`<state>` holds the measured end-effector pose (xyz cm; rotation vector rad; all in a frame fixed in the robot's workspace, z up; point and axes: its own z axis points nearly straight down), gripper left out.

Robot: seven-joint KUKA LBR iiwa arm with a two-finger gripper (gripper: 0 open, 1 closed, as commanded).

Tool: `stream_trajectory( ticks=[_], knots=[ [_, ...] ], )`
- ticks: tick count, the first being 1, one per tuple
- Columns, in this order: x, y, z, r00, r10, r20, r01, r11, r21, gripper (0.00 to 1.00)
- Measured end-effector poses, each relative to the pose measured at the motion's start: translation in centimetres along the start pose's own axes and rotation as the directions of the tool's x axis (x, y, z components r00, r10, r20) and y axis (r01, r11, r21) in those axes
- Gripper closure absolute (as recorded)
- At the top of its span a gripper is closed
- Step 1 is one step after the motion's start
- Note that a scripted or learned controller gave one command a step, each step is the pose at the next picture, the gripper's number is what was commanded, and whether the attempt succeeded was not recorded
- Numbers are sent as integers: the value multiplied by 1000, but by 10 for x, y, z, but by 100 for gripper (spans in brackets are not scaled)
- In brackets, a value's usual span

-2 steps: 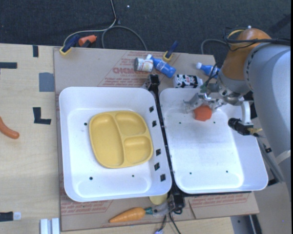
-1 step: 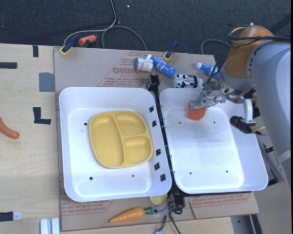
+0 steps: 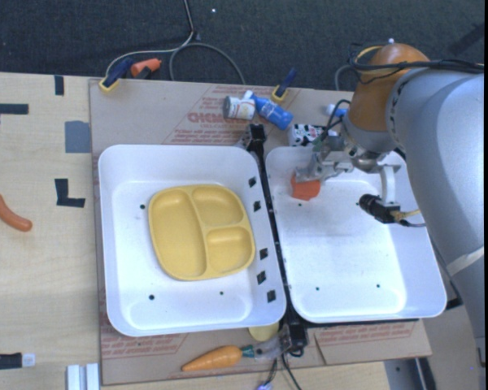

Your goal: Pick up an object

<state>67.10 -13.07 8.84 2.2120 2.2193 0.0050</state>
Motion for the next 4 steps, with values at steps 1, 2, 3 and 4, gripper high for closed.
stream_trajectory(
  ticks=[1,2,3,4],
  knots=[
    [-1,-1,1,1000,2,-1,-2,1000,2,0],
    [28,-17,2,1000,1,-3,-1,1000,5,0],
    [34,-16,2,1000,2,-1,-2,1000,6,0],
    [35,-2,3,1000,1,-3,-1,1000,10,0]
  ],
)
